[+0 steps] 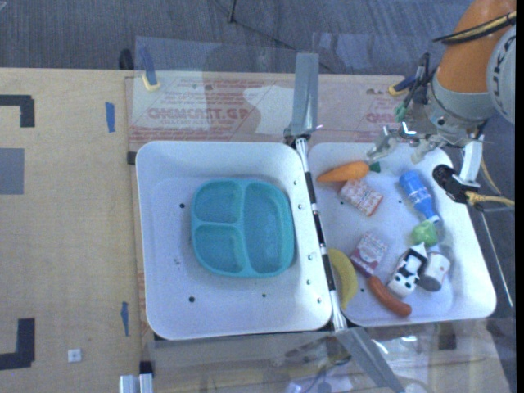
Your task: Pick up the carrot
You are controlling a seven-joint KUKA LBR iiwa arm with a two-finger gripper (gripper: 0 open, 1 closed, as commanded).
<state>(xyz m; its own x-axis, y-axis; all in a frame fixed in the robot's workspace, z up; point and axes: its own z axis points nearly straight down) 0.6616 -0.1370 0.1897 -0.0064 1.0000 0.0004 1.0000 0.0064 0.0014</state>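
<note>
One carrot (pixel 344 171) lies at right bin (pixel 483 260) top-left corner; gripper (pixel 399 140) hovers just beside it, open, holding nothing.

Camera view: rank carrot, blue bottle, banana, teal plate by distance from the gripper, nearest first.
From the gripper, at the right bin's top edge:
1. carrot, just below-left, at that bin's top left.
2. blue bottle, below-right; close to the carrot's range, but slightly farther.
3. banana, right bin's lower left.
4. teal plate, in the left bin.
</note>
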